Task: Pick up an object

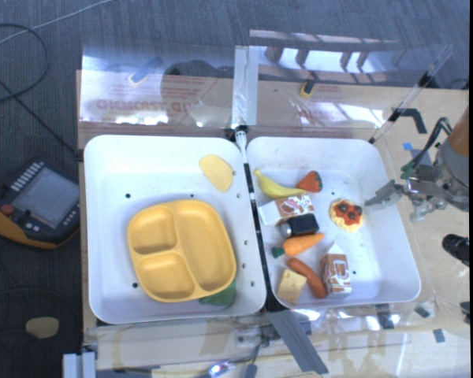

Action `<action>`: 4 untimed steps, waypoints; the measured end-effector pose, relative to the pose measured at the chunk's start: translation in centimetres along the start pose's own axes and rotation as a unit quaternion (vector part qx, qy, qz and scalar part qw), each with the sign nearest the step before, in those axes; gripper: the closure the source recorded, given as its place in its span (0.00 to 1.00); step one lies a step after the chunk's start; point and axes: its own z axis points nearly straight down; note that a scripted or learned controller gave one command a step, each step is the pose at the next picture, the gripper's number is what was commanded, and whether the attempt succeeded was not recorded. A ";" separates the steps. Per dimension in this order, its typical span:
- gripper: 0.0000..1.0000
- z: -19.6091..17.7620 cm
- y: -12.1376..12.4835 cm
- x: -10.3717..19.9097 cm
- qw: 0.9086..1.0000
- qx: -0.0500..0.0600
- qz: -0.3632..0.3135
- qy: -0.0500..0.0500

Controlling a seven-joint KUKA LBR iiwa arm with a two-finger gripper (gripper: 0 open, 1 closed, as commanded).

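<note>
Camera view looks down on 2 white bins, and nearly all the small stuff sits in the right bin (390,266), so that's where we'd expect any grab to happen.

Starting at the front edge of that bin, we've got a pale cheese wedge (290,287), a reddish sausage (308,279) lying diagonally right against it, and a small brown and white box (337,274) just beside the sausage. 1 row back there's a carrot (303,244) lying roughly crosswise, with a black block (303,226) touching it from behind. Next come a printed packet (294,206) and, off on its own to the right, a little pizza (347,214). Furthest back are a banana (272,186) and a strawberry (310,182) at its tip.

The left bin (110,211) holds a yellow divided plate (181,249), something green (218,296) peeking out under its front corner, and a flat yellow chip (217,172) at the back.

The gripper (406,195) sits over the right rim of the right bin, about level with the pizza. We honestly can't tell if it's spread or closed from this angle, and we see nothing in it.

So the relation that matters: the pizza lies just left of the gripper in this view and a touch nearer the front, with bare bin floor around it. It's round, so no long axis to line up with. We'd guess it's the easiest target, needing a short reach inward. Everything else is further left and packed tight.
</note>
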 end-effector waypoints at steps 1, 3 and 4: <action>0.00 10.2 -4.4 4.5 1.000 0.002 0.023 0.001; 0.00 2.5 -4.6 5.7 0.989 0.000 -0.145 0.000; 0.00 11.8 -3.5 8.9 0.985 -0.002 -0.171 0.000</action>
